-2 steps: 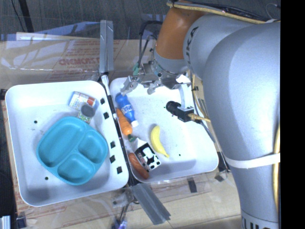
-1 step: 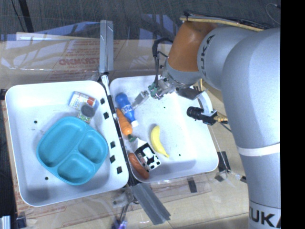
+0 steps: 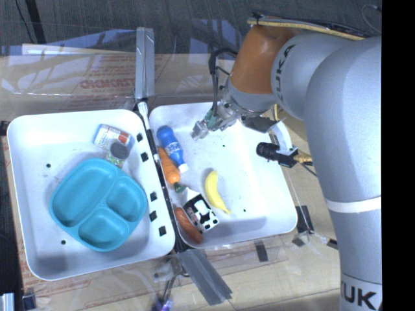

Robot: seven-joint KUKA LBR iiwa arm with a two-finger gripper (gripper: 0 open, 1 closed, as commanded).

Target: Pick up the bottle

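Observation:
A blue bottle [image 3: 171, 146] with a white label and white cap lies on its side against the left wall of the right bin [image 3: 259, 193]. My gripper [image 3: 200, 130] hangs over the back of that bin, a short way to the right of the bottle and apart from it. Nothing shows between its fingers.
An orange carrot [image 3: 170, 169] lies just below the bottle. A yellow banana [image 3: 216, 192], a black-and-white cube [image 3: 201, 214] and a sausage-like item [image 3: 188, 225] sit further forward. The left bin [image 3: 32, 148] holds a blue divided tray [image 3: 98, 203] and a small can [image 3: 113, 139].

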